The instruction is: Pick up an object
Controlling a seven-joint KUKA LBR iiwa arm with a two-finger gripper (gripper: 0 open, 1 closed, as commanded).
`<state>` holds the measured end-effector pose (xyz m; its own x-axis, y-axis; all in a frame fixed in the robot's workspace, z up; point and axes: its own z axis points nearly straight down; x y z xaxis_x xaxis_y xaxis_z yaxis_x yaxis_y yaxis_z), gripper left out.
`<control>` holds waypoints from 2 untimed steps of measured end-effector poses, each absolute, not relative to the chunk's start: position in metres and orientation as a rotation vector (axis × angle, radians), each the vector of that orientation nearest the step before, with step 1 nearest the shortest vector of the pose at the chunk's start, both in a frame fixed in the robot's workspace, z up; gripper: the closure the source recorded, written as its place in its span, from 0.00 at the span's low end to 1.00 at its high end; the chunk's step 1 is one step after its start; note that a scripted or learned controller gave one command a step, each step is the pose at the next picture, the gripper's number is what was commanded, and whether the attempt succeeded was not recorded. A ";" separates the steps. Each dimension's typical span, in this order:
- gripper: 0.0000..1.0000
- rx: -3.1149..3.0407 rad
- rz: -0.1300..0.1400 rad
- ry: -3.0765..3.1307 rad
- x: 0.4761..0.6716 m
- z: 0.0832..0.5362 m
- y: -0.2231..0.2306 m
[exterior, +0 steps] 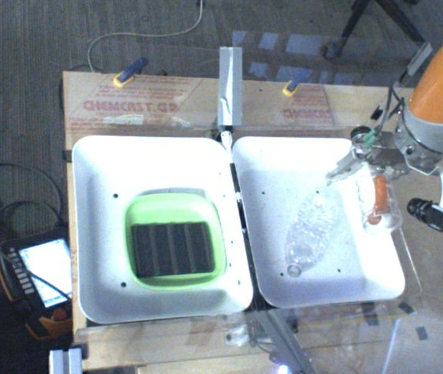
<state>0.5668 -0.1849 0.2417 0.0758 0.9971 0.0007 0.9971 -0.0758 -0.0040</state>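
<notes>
- Gripper [344,170] above the right bin's [272,287] back right corner, metal fingers angled down toward the bin floor; spread or pressed together impossible to tell.
- Nothing visibly pinched.
- Just beside, against the right bin's right wall, a clear glass [378,201] with something orange inside.
- Clear plastic bottle [311,232] lying flat mid-floor of that bin, cap toward the front edge.
- Green tray [176,244] with dark ribbed insert in the left bin [96,170], near its front edge.
</notes>
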 end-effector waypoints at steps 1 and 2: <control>0.00 -2.174 0.005 -2.267 0.580 0.227 -0.216; 0.00 -2.246 0.001 -2.194 0.555 0.263 -0.187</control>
